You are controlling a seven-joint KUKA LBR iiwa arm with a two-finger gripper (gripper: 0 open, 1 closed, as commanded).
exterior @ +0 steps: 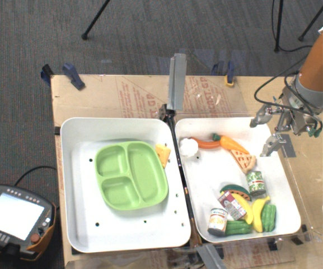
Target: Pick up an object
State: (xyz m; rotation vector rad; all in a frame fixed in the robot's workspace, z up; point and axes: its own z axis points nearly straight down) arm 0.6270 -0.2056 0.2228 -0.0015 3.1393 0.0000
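The gripper (277,134) hangs with its jaws apart and nothing between them above the far right edge of the right white bin (293,203). Nearest lies the tan plastic waffle wedge (243,161): likely light, rigid, slick, best pinched across its narrow flat sides.

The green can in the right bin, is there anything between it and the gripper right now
Nothing visible does. The gripper hangs over the right bin's upper right edge, and the green can stands below it with bare white floor between. The waffle slice lies beside the can on its upper left, off that path.
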